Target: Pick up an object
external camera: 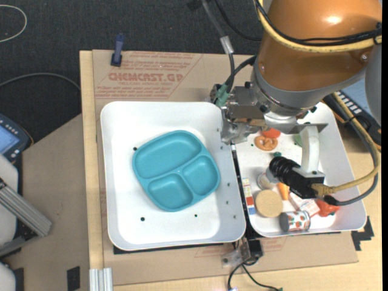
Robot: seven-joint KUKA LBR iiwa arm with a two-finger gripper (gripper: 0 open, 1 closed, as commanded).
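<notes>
Over the right bin's [347,162] left rim hangs the claw [231,130], width untellable, teal plate [176,170] near.

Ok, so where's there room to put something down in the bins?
The left bin has the most bare floor: a wide strip between the plate and its left wall, and more along the front edge below the plate. The right bin is crowded: the arm hangs over it, and a disc, a can and other small things fill its front.
</notes>
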